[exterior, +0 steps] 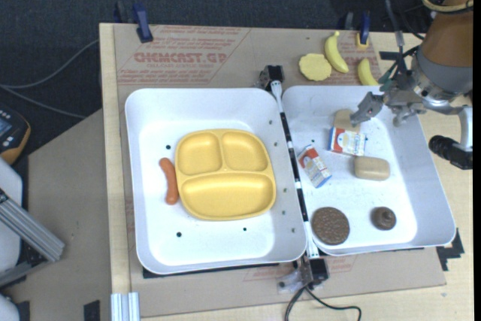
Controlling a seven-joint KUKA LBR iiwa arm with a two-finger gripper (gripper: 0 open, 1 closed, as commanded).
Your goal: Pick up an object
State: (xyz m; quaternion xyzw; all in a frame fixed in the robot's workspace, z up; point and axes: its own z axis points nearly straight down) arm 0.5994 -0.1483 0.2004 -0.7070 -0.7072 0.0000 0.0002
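From my station I see the desk (188,56) carrying two shallow white bins side by side; the left bin (150,229) holds a yellow divided plate (224,174) near its middle, with an orange-red sausage (169,180) lying just beside the plate's left edge. The right bin (425,192) holds the loose objects I could go for: a red-and-white carton (346,140) in the upper middle, a small tan piece (343,119) touching its upper edge, a red, white and blue packet (314,166) lower and to the left near the bin's left wall, a tan bread-like block (372,168) just right of centre, a round brown cookie (330,225) near the front wall, and a small dark chocolate doughnut (384,218) to the right of it. The arm (447,49) comes in from the right, and the claw (382,107) hangs over the upper part of the right bin, just above and to the right of the carton; its fingers (366,110) stand spread apart with nothing between them, so I read it as open and holding nothing. Beyond the bins, on the bare desk at the back, lie a yellow wavy-edged slice (315,67) and two bananas (337,53), the second partly hidden behind the claw's hardware; blue clamps (141,21) sit at the desk's rear edge.
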